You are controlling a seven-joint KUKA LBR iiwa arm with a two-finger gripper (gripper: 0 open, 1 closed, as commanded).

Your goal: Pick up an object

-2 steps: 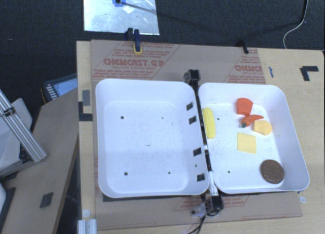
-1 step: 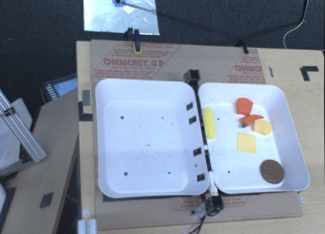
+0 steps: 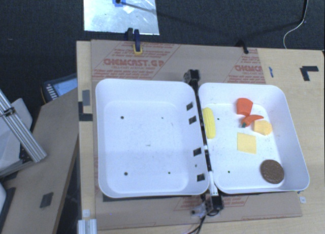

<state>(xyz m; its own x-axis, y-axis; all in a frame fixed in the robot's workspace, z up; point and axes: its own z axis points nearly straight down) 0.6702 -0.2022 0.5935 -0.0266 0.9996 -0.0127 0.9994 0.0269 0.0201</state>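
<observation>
All 5 pieces sit in the right bin (image 3: 292, 126). The corn (image 3: 208, 122) hugs its left wall, so fingers could jam there; the flat yellow square (image 3: 247, 143) might slip.

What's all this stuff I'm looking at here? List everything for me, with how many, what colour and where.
White bins: 2, side by side on the bench; left bin, right bin.
Corn cob: 1, yellow, right bin, along its left wall.
Orange piece: 1, orange, right bin, upper part.
Carrot-like piece: 1, orange, just below the orange piece.
Yellow chunk: 1, yellow-orange, right of the carrot-like piece.
Flat square: 1, pale yellow, middle of the right bin.
Round disc: 1, brown, lower right of the right bin.
Cardboard sheet: 1, brown with red print, under both bins.
Shiny plate: 1, silver, on the dark floor above the bench.
</observation>
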